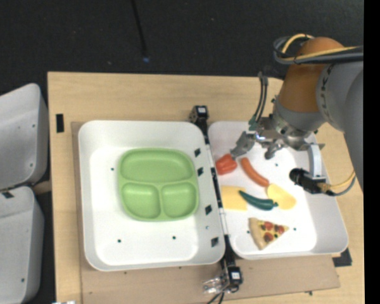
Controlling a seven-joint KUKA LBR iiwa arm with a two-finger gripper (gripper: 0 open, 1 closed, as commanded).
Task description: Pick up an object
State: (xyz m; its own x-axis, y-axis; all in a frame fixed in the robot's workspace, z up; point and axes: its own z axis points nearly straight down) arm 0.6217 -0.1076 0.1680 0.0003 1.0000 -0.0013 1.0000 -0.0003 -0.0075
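My gripper (256, 148) hangs over the back of the right bin (326, 223), open, with nothing between its fingers. One fingertip (239, 148) is just above a small red-orange piece (225, 164) at the bin's left wall. A red sausage (254, 171) lies slantwise just in front of the gripper. In front of the sausage, a dark green chili pepper (258, 201) rests across a long yellow piece (285, 197). A pizza slice (266, 231) lies near the bin's front.
The left bin (101, 233) holds a green divided plate (158, 183). A black clip row (213, 201) marks the wall between the two bins. The grey arm with its orange band (304, 87) stretches in over the right bin's back corner.
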